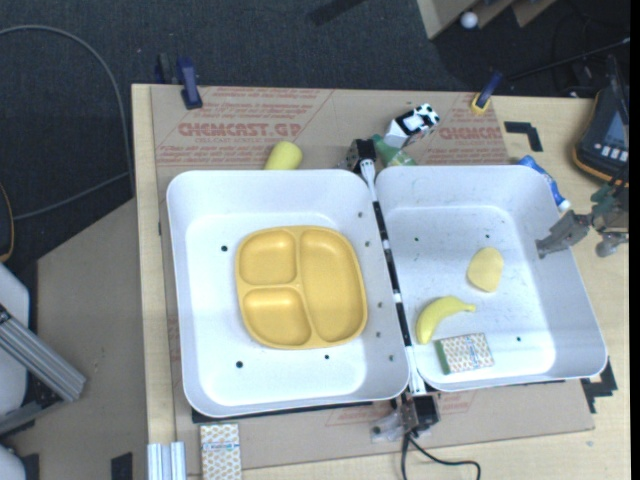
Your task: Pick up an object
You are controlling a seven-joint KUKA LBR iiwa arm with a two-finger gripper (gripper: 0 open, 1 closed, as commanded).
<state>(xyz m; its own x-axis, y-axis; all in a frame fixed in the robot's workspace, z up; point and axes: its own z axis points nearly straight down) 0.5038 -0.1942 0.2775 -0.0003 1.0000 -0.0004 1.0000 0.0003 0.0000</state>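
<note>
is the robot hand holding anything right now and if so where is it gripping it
Nothing is held. The hand sits at the right bin's right edge, apart from the banana lying inside.

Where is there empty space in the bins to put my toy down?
Most room is in the right bin, in its back half, behind the yellow slice. Its front is crowded: the banana and the small packet. In the left bin, the yellow plate leaves just strips along the walls.
</note>
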